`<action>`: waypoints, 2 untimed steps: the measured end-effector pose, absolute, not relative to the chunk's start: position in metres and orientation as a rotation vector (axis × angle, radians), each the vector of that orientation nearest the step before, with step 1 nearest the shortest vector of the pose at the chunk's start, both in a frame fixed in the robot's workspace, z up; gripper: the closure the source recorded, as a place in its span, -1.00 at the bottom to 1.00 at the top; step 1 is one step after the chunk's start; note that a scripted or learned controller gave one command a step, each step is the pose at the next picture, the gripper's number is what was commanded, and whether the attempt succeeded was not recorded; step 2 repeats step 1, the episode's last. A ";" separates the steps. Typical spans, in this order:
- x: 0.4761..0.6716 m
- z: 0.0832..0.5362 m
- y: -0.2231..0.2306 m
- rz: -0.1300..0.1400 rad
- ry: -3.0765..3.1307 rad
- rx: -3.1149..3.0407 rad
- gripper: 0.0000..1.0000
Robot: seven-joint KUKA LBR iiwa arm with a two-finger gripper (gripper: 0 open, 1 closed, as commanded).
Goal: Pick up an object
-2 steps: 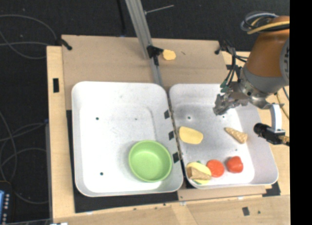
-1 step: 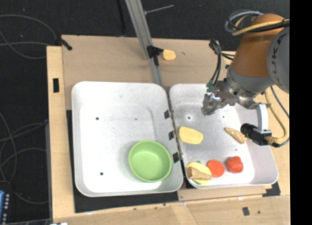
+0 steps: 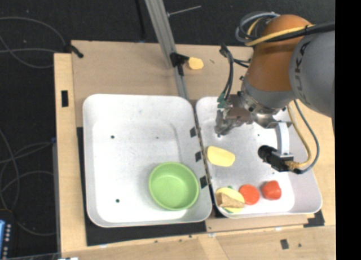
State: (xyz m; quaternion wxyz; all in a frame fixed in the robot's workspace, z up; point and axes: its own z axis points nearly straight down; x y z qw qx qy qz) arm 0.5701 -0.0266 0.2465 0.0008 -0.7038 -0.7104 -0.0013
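Objects for picking lie mostly in the right bin (image 3: 307, 197), and the gripper (image 3: 224, 124) hangs over that bin's far left part, close to the wall it shares with the left bin (image 3: 96, 140). Whether the jaws are open or closed cannot be told from this slanted view; nothing can be seen held there.

Just nearer the camera than the gripper, a pale yellow wedge-shaped piece (image 3: 220, 156) rests on the bin floor beside the left wall, apart from the gripper. Along the near edge of the right bin sit three more things in a row: a yellow-green and tan item (image 3: 230, 199) in the near left corner, an orange-red round piece (image 3: 249, 194) touching or almost touching it, and a red piece (image 3: 272, 190) a little further right. A black fitting with a cable (image 3: 274, 158) hangs from the arm over the middle of the bin.

Above the gripper rises the grey wrist and the orange band (image 3: 276, 56) of the arm, which covers the far right corner of the bin.

In the left bin a green bowl (image 3: 174, 185) stands upright near the near right corner, close to the shared wall.

On the bare bench (image 3: 118, 67) beyond the bins, a small yellow object (image 3: 196, 63) lies near the far edge, just beside the foot of a slanted metal rail (image 3: 158, 16) that crosses toward the gap between the bins.
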 end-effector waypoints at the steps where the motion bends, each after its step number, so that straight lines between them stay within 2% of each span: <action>1: 0.558 0.248 0.036 -0.003 -2.230 -2.209 1.00; 2: 0.558 0.248 0.036 -0.003 -2.230 -2.209 1.00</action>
